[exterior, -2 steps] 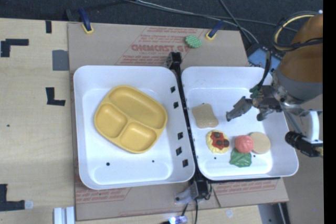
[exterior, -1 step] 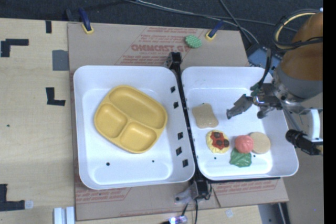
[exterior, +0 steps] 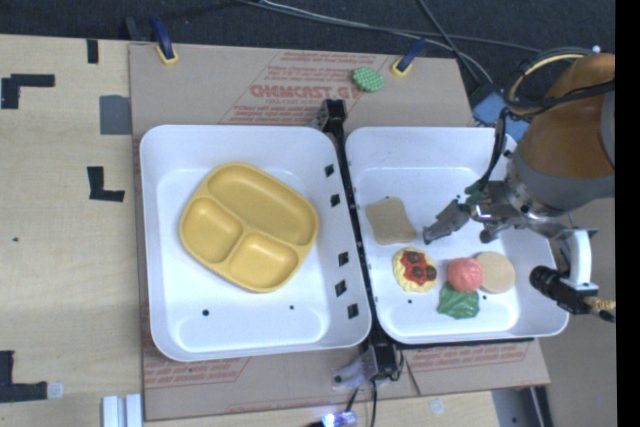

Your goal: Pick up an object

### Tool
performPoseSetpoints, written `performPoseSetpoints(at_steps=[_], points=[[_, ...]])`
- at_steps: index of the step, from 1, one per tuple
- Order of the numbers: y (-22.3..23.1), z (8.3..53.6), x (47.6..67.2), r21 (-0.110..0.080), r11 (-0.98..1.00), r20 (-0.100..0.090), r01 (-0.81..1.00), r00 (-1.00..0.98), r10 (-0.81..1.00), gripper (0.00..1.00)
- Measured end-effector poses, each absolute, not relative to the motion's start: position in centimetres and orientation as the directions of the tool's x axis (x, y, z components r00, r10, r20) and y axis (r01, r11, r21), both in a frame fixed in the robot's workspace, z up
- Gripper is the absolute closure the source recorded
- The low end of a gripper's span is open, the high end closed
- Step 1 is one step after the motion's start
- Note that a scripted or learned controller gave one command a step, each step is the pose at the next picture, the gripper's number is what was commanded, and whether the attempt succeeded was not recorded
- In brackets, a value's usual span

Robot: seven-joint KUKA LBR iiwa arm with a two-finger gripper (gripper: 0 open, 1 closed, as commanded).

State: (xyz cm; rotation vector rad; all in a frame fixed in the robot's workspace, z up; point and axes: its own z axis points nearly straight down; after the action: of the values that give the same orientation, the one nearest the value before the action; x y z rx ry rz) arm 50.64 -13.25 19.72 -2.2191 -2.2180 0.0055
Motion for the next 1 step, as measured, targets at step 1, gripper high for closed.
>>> performPoseSetpoints(at_steps=[1], points=[[-13.14,15.39,50.52,-0.005,0.0,0.001,1.0,0.0,1.0,0.0]])
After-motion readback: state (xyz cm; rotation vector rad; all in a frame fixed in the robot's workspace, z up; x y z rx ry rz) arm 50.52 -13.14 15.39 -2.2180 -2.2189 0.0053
